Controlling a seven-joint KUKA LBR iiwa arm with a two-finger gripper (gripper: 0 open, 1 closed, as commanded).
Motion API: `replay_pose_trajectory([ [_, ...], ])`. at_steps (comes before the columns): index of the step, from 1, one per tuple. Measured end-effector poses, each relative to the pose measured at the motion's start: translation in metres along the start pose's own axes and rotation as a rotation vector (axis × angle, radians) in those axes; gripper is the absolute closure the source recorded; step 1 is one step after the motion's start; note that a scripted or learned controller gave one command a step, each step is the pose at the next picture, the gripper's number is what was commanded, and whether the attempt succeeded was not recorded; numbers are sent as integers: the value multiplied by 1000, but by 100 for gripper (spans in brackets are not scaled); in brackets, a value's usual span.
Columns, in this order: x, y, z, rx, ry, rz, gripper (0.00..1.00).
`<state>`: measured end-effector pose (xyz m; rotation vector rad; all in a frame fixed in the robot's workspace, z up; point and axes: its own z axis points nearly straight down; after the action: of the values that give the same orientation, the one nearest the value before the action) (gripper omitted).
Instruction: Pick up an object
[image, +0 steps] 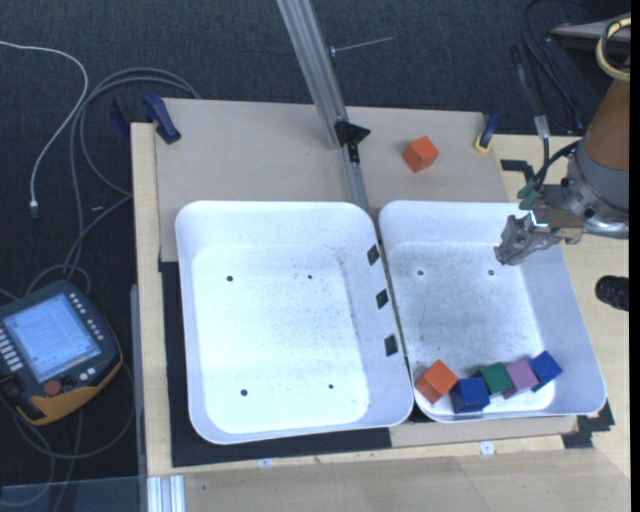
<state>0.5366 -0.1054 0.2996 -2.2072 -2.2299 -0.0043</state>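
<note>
Gripper (512, 245) hangs over the right bin's (570, 290) upper part; can't tell its opening, nothing visibly held. Blocks (490, 381) cluster along the bin's lower edge, well below and slightly left in frame.

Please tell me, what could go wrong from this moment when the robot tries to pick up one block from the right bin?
1. The orange block, two blue blocks, green block and purple block sit packed together, so the gripper may catch two or find no gap.
2. They lie against the right bin near wall, so the gripper might strike the rim.
3. The gripper hangs over the bin's far end, away from the blocks; a descent there would likely grasp nothing.
</note>
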Motion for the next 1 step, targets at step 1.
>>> replay_pose_trajectory([
  [1,22,-40,83,11,-1,10,100],
])
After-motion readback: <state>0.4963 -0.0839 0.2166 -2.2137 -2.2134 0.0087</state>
